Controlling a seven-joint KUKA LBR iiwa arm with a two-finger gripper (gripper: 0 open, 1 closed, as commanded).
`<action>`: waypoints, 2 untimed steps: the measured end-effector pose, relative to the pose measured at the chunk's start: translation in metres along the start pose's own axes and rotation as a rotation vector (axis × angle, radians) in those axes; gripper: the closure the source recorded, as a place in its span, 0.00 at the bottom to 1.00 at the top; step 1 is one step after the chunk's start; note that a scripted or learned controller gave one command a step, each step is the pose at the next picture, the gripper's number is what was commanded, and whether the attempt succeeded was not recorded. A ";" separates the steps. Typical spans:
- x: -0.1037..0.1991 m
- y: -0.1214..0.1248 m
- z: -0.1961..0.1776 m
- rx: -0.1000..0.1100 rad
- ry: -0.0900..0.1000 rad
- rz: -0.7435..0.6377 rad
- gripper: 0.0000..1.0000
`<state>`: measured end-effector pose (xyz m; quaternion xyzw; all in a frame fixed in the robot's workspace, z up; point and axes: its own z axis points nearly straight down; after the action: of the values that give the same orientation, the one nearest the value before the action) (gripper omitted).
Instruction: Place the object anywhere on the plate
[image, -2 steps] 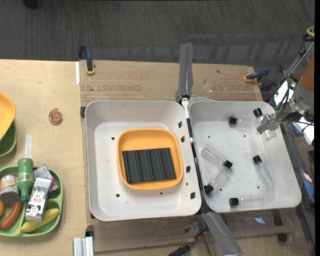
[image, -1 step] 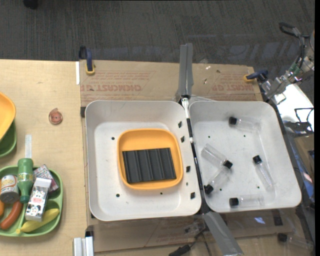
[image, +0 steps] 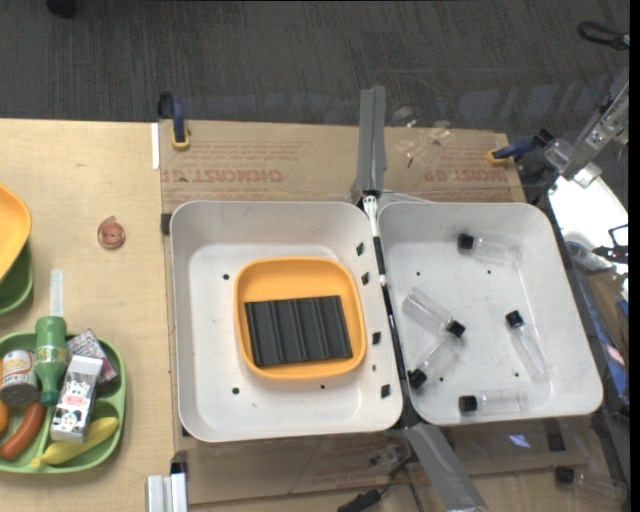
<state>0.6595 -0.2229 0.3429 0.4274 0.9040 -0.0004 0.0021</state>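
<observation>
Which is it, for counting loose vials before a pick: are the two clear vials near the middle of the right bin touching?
Cannot tell. In the camera view the upper vial and lower vial meet near the black cap, but clear plastic hides any gap.

Robotics lab bench, not a home. Two white bins (image: 190, 300) sit hinged side by side on a cardboard sheet (image: 270, 165) held down by clamps (image: 176, 125). Dark carpet floor (image: 300, 50) behind. Wooden table (image: 80, 180) on the left carries toy food on a green plate (image: 100, 430). Metal rig hardware (image: 600, 130) at top right.
</observation>
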 end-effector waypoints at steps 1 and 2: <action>0.000 0.000 0.000 0.000 0.000 0.000 0.00; 0.023 -0.028 -0.046 -0.001 0.000 -0.278 0.00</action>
<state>0.6234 -0.2228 0.3885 0.2980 0.9546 -0.0003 0.0022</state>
